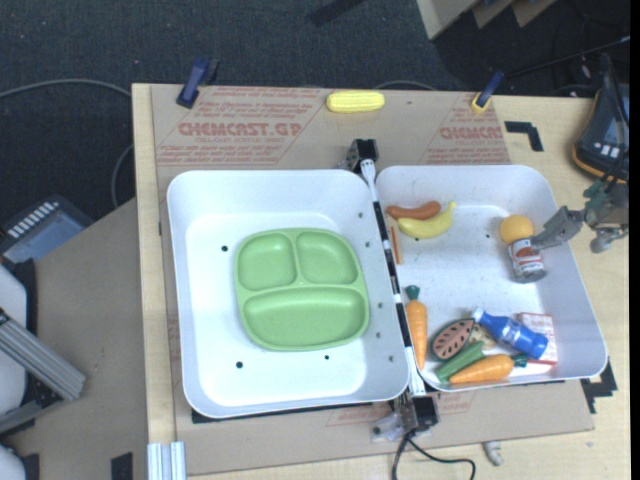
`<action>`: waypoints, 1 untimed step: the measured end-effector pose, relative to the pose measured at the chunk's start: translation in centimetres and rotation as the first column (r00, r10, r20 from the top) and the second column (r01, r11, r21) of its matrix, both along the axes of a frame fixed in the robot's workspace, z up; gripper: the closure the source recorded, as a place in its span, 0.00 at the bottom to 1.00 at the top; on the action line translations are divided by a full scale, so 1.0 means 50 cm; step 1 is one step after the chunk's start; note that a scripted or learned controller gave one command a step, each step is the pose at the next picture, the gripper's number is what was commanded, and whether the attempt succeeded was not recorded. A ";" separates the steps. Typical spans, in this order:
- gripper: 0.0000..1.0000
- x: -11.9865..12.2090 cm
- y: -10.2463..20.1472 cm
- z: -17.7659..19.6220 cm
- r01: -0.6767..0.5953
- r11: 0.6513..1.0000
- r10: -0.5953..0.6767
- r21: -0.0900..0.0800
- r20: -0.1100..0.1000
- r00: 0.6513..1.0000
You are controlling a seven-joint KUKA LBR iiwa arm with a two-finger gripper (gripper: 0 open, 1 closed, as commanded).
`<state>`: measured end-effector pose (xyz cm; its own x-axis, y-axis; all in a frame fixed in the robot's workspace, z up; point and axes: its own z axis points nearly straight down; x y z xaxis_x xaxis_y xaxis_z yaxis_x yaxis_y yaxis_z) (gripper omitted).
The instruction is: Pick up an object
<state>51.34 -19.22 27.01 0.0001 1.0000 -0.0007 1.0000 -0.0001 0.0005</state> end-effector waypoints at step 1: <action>0.00 0.204 0.039 -0.241 -0.001 1.000 0.001 0.002 -0.003 1.000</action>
